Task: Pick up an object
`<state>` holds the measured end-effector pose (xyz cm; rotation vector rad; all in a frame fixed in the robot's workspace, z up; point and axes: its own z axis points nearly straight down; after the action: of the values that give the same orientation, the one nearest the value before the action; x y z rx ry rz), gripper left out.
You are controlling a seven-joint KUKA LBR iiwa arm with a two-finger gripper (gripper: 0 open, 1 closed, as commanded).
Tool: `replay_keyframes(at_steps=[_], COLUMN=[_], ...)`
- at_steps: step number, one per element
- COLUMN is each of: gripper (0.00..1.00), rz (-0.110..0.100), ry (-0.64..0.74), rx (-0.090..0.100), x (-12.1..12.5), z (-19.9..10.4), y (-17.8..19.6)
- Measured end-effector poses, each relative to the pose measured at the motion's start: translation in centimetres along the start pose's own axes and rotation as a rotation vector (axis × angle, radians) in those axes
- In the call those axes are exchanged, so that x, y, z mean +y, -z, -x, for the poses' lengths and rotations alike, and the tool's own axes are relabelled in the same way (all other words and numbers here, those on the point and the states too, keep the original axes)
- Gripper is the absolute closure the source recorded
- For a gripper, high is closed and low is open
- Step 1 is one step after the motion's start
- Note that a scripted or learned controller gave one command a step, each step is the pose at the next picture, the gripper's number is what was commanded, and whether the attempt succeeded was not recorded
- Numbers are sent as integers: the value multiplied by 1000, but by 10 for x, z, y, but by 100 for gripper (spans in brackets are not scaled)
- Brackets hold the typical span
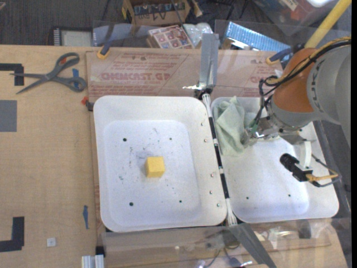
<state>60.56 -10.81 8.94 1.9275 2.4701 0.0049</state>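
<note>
**Arm working the right bin, nothing lifted yet**

The bench (44, 166) is carrying two white bins, and the grey arm (326, 88) is reaching over the right bin (279, 205). Its gripper (252, 132) is hovering low at the edge of a pale green cloth (230, 124) bunched in that bin's far left corner, seemingly touching it, though I cannot tell whether it is spread or pinching. No object is up, so the grasp and lift are pending. That corner is crowding the approach; the bin's near half is offering room. A yellow block (155, 167) is sitting alone mid left bin (111, 121).
</note>
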Motion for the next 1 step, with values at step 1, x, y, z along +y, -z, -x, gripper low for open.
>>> replay_keyframes(at_steps=[1], gripper=[100], rz=[3], ry=[-228], rx=[1], x=[-21], z=[-6], y=[0])
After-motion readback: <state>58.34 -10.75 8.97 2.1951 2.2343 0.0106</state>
